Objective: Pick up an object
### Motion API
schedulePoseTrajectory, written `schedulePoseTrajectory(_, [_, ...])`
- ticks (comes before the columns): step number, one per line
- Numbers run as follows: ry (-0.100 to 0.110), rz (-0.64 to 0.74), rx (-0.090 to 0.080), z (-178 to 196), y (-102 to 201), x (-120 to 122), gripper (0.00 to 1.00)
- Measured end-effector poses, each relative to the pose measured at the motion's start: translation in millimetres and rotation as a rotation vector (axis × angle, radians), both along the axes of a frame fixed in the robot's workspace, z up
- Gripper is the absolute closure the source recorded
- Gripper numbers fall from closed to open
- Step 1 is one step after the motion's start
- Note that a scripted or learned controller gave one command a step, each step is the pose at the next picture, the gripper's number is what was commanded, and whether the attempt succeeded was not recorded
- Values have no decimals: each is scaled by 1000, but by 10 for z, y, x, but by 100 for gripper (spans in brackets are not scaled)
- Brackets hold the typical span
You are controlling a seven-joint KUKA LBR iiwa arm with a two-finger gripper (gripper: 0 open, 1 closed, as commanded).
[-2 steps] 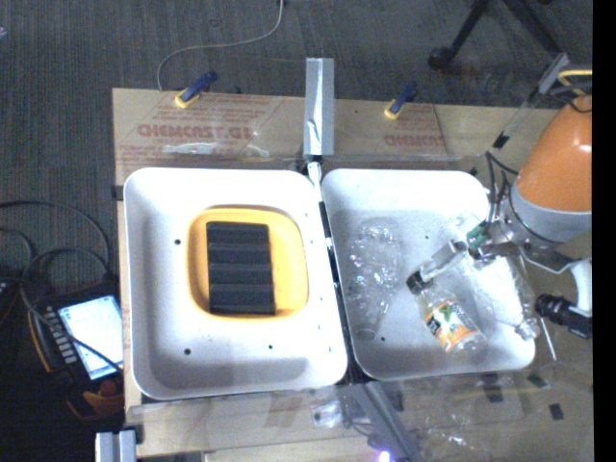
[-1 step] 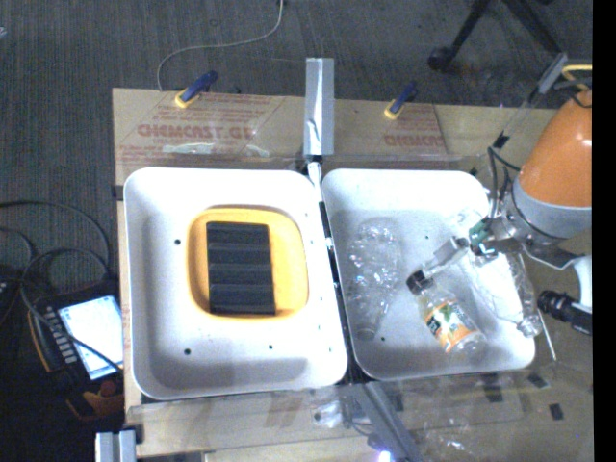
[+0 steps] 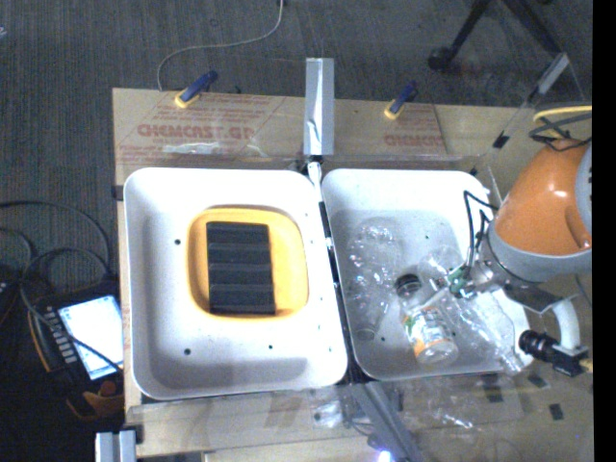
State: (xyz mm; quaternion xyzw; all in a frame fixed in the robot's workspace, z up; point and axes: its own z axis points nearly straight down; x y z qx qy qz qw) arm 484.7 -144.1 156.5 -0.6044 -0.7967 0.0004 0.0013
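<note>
A yellow dish [image 3: 248, 227] holding a black ridged block [image 3: 240, 268] lies in the left bin [image 3: 154, 296]. In the right bin [image 3: 404, 200] are clear plastic items: a crumpled bottle [image 3: 371, 248] and a bottle with an orange label [image 3: 428, 333] and a dark cap [image 3: 408, 283]. My gripper [image 3: 460, 282] reaches in from the right below the orange wrist band [image 3: 544, 210]. It sits low over the clear plastic, just right of the dark cap, and the wrist hides much of it.
More clear plastic wrap [image 3: 486, 320] lies along the right bin's near right side. A metal post [image 3: 318, 114] stands behind the seam between the bins. Two clamps [image 3: 195, 88] [image 3: 401, 98] hold the cardboard at the back. Cables and a device [image 3: 82, 330] lie on the floor at left.
</note>
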Motion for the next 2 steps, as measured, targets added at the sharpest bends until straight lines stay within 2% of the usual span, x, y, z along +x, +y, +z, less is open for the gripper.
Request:
schedulePoseTrajectory(1, [-2, -40, -1, 564, 543, 781, 100])
schedulePoseTrajectory(2, [-1, -38, 0, 647, 554, 786, 100])
